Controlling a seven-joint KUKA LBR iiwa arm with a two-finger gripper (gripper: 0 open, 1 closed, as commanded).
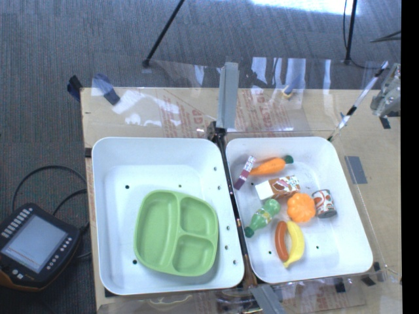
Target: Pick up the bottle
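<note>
Green bottle (262, 217) lies on its side in the right bin (340, 241), just left of the orange (301, 207), above-left of the banana (294, 242); nothing is touching it; the gripper (386, 97) sits far up-right of the orange, jaws impossible to judge; reach, grasp and lift all remain.

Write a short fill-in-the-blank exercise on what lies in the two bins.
1. The green divided plate lies in the ____ bin.
2. The green bottle lies in the right bin, just left of the ____.
3. The banana lies beside the ____.

Missing words: left; orange; hot dog
</note>
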